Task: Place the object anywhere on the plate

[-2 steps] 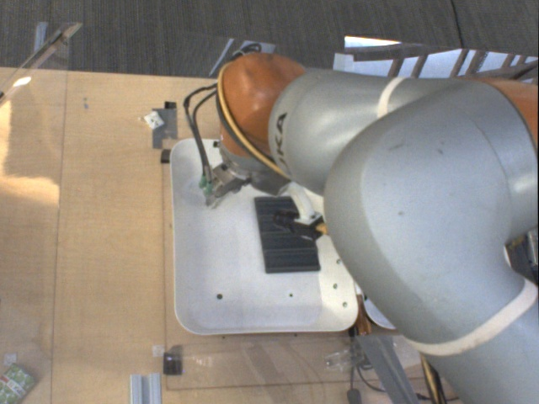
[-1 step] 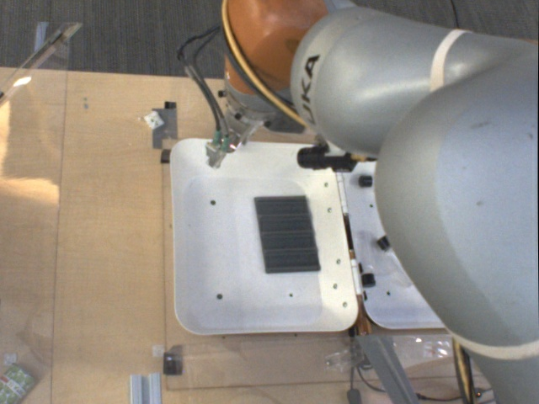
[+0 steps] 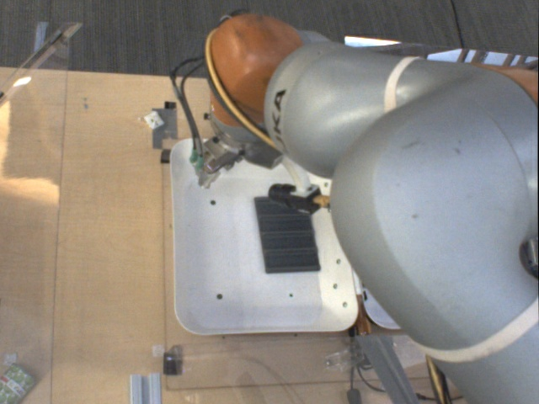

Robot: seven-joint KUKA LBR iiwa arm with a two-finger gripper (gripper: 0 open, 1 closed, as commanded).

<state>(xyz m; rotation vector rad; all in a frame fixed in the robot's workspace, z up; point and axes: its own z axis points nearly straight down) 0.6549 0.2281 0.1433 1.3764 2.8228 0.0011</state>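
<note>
The tool hangs over the far left corner of the white bin, just inside the rim. From this slanted look down I cannot tell whether it is open or closed, and nothing shows in its hold. My read is that it is poised there between moves, not over anything worth picking.

Sweeping from the left, there is bare wooden worktop, and a green-printed packet cut off by the bottom corner, too clipped to identify. A small black block sits on the worktop just below the bin.

Into the bin now, and here is the object, a black ribbed slab. It lies flat on the bin floor, right of centre and well apart from the tool. Flat and low like that, it likely needs a grasp across its narrow width.

Further right the grey arm swallows the scene, and the neighbouring bin is almost wholly behind it. A pale curved rim peeks out beneath the arm. It may be the plate, though too little shows to be sure. The slab is not on it yet.
</note>
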